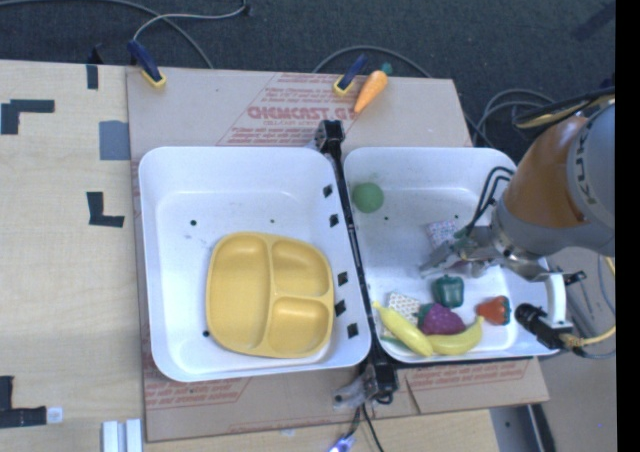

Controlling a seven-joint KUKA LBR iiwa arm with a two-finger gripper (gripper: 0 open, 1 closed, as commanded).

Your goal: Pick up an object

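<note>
My gripper point(446, 256) hangs low over the middle of the right bin point(420, 162), reaching in from the right. Just below it lies a dark green toy point(449, 291), very close to it. A small grey-white patterned piece point(441, 232) sits just above the gripper. Along the bin's front edge lie a purple toy point(440, 320), a yellow banana point(432, 340) and a red toy point(492, 311). A green ball point(368, 196) rests near the bin's left wall. Nothing is visibly held.
The left bin point(170, 180) holds a yellow divided plate point(268, 294). An orange carrot point(369, 90) lies on the cardboard behind the bins. A small white dotted piece point(403, 302) lies by the banana. Cables run along the right side.
</note>
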